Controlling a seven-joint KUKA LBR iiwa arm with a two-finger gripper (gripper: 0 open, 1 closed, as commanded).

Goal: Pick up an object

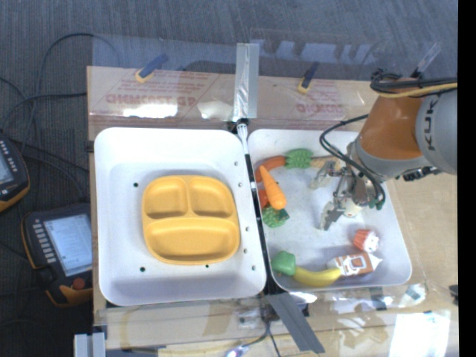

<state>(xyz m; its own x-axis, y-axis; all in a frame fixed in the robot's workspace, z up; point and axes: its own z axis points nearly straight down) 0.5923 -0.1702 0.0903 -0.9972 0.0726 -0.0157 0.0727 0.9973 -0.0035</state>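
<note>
In the right bin [394,274], my gripper [327,197] hangs low over the middle of the floor, below the orange wrist band. Its fingers look open, and I see nothing between them. An orange toy carrot [274,188] with a green top lies to its left, along the bin's left wall. A second, smaller carrot [272,162] with green leaves lies at the back left. In front of the gripper sit a small red and white toy [365,239], a little carton [352,265] and a yellow banana [317,277] beside a green piece [283,262].
The left bin [119,274] holds a yellow divided tray [191,218]. A taped divider [246,88] runs up behind the bins. Black cables [338,136] loop off the wrist over the right bin's back. Handheld screens [63,244] lie on the floor at the left.
</note>
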